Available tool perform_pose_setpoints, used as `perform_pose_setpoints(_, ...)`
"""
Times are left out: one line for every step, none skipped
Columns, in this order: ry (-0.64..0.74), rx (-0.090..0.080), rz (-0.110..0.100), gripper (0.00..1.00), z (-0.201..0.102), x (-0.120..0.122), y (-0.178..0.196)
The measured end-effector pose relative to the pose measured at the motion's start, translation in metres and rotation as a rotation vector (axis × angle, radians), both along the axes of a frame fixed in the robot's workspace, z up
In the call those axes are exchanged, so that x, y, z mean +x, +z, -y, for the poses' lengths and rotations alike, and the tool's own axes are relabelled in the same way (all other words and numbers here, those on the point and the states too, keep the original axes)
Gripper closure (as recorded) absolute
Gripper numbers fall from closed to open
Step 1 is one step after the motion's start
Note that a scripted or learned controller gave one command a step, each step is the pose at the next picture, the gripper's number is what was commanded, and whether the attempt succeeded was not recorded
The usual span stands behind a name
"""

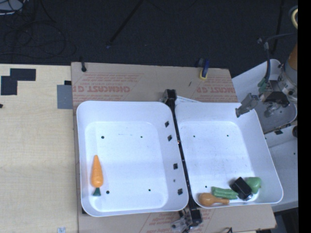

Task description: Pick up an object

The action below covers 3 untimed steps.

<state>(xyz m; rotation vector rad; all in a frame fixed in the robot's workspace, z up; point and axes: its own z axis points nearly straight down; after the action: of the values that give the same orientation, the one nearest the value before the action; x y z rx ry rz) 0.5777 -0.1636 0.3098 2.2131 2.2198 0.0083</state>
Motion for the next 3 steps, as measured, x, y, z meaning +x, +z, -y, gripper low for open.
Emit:
perform_pose_setpoints(0.005, 0.001, 0.005, 0.00, -0.062, 0.003, 0.127)
perform_pose_setpoints(0.006, 0.003, -0.004, 0.00, -0.143, -0.020, 0.193)
perform_pose_setpoints(-0.008, 0.000, -0.009, 0.00, -0.077, -0.093, 0.225)
